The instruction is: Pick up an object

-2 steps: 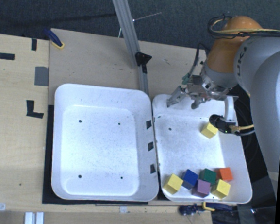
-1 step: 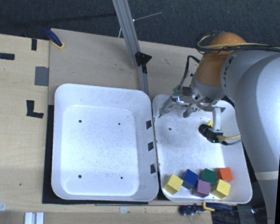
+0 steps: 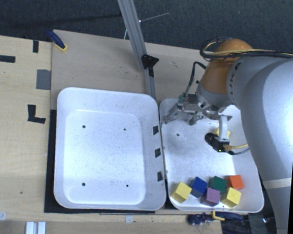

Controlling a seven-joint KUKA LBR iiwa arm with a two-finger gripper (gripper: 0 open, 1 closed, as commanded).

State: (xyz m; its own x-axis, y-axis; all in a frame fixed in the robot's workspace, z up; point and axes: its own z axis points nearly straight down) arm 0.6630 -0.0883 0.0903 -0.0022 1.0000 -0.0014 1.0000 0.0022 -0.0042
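Both bins, the left bin (image 3: 105, 151) and the right bin (image 3: 194, 149), look like smooth white plastic, faintly speckled. The counter (image 3: 11, 143) is pale matt wood. The arm (image 3: 269, 114) has a smooth grey satin shell, and the pole (image 3: 136, 31) is bare metal.

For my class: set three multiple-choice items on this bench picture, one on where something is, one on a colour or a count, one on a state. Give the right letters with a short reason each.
1. Where do the coloured cubes lie?
A. in the left bin
B. in the right bin, near corner
C. on the bench outside the bins

2. How many cubes are yellow?
A. none
B. two
C. four

3. Is any cube lifted?
A. yes, the blue one hangs in the air
B. yes, the orange one is at the gripper
C. no, all rest on the bin floor

Answers: 1 B, the cluster sits in the right bin at its near end. 2 B, one yellow cube at the cluster's left and another yellow cube at its right. 3 C, the gripper is at the bin's far end, apart from the cubes, blue cube and orange cube included.
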